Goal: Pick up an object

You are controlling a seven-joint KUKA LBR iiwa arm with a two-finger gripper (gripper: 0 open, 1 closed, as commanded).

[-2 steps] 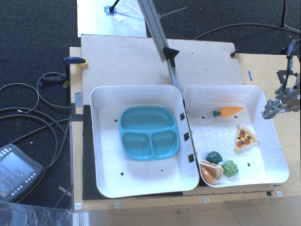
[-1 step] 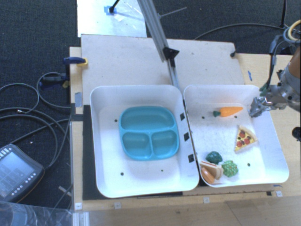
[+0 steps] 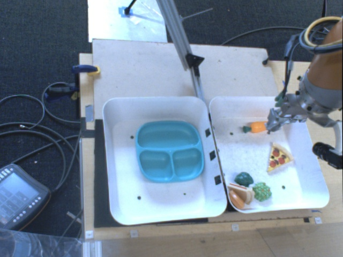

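Orange toy carrot (image 3: pixel 255 127) lies just left of the gripper (image 3: pixel 273 123); claw state unclear; approach step, needs descent and closing.

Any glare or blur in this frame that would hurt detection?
Camera view: lighting soft and even; the white bins look bright but keep detail; the gripper by the carrot is slightly soft; the pizza slice reads clearly.
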